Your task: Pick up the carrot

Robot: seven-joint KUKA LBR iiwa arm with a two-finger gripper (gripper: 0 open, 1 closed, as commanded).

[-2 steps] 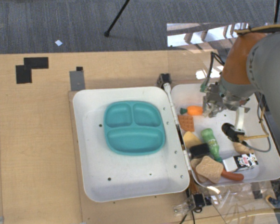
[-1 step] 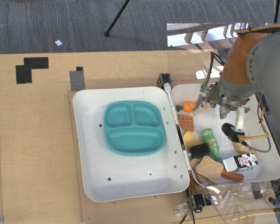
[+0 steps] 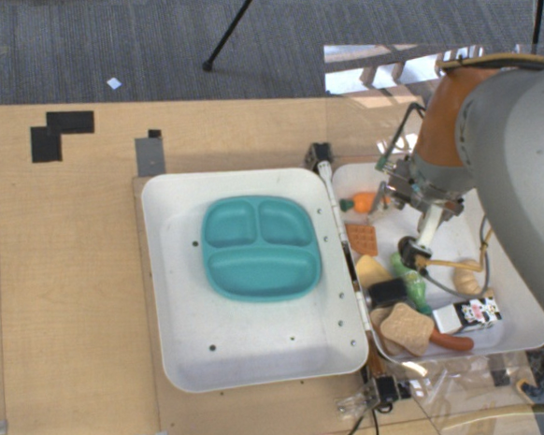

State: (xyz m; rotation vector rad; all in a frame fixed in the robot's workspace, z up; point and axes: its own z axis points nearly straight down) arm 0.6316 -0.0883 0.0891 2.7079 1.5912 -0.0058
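Observation:
The carrot [image 3: 362, 201], small and orange with a green tip, lies near the far left corner of the right bin [image 3: 516, 333]. My gripper [image 3: 383, 196] hangs just to the right of it, low over the bin and close to or touching the carrot's right end. The grey arm with its orange band reaches in from the right and hides the bin's far right part. I cannot make out whether the carrot sits inside the gripper.
The left bin [image 3: 185, 359] holds a teal divided plate [image 3: 258, 246]. Nearer in the right bin lie an orange waffle [image 3: 362, 239], a yellow piece [image 3: 371, 270], a black block [image 3: 387, 293], a green item [image 3: 414, 283], a bread slice [image 3: 405, 329], a sausage [image 3: 451, 342] and a small white carton [image 3: 467, 314].

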